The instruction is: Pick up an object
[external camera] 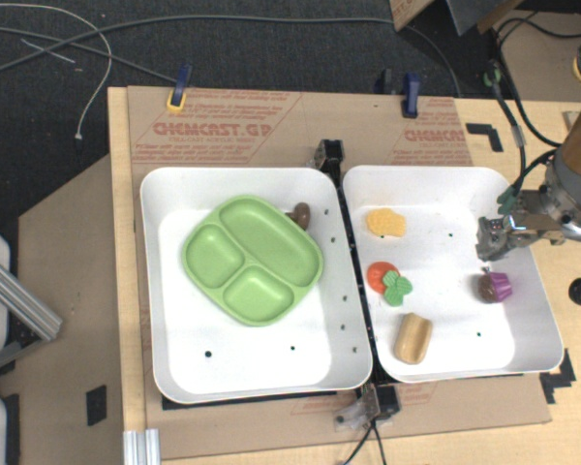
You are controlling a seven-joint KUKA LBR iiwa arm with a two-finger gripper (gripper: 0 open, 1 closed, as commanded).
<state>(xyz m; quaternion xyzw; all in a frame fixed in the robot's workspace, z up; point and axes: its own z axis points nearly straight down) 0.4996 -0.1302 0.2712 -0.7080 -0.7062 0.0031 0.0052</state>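
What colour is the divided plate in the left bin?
Light green; the camera view shows the divided plate clearly.

Worktop (271, 124): brown board with faded red lettering, lying flat under both bins.
Left bin (174, 356): white and shallow, resting directly on the worktop.
Right bin (445, 192): white and shallow, just beside the left bin, their inner edges nearly touching.
Blue clamps (181, 85): two on the worktop's far edge, beyond the left bin and beyond the right bin.

smooth glossy plastic green plate (253, 260), matt white bins (174, 356), brown printed cardboard (271, 124) beneath
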